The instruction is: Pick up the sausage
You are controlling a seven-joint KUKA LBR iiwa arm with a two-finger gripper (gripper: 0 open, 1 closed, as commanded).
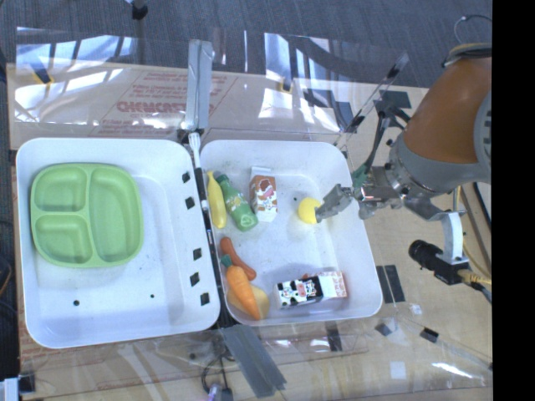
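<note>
The sausage [236,259] is a short reddish-brown piece lying at the left side of the right bin [355,249], just above an orange carrot [242,292]. My gripper [333,201] hangs over the right part of that bin, its tip right next to a small yellow lemon [308,210]. It is well to the right of the sausage and a little further back. Nothing shows in its grasp.
In the right bin lie a banana [216,200], a green bottle [238,206], a brown-and-white carton [264,195] and a cow-patterned carton [311,288]. The left bin [167,249] holds a green divided plate [86,215]. The arm's orange band [451,111] looms at the right.
</note>
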